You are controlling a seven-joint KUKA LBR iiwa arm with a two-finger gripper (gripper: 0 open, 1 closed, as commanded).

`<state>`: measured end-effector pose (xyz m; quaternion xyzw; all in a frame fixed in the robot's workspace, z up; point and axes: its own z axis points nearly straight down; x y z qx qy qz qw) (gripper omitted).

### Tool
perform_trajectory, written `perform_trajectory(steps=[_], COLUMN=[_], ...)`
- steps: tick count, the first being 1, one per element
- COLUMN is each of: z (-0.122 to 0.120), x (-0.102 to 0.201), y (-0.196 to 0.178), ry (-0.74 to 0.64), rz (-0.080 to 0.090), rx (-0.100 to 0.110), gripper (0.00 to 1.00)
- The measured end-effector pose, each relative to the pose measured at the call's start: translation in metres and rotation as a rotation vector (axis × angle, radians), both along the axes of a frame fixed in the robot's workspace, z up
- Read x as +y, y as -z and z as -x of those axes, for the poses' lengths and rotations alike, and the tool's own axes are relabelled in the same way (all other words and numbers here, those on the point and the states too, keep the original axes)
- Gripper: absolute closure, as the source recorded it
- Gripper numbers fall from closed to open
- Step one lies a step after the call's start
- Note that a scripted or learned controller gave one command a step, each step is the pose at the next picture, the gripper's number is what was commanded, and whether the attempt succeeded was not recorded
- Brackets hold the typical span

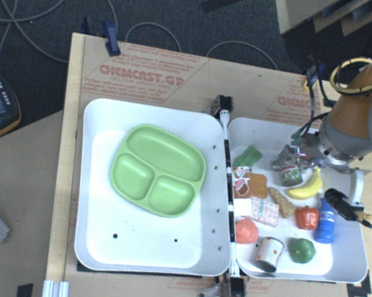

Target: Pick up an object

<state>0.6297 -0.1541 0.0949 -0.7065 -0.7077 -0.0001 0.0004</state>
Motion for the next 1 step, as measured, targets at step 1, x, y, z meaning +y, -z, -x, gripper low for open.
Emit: perform_trajectory(steps=[1], z=[-0.009], x=[0.0813], y=[-0.0908], ry=[0.0], rz=[0.0], rx=[-0.003], gripper=[1.0])
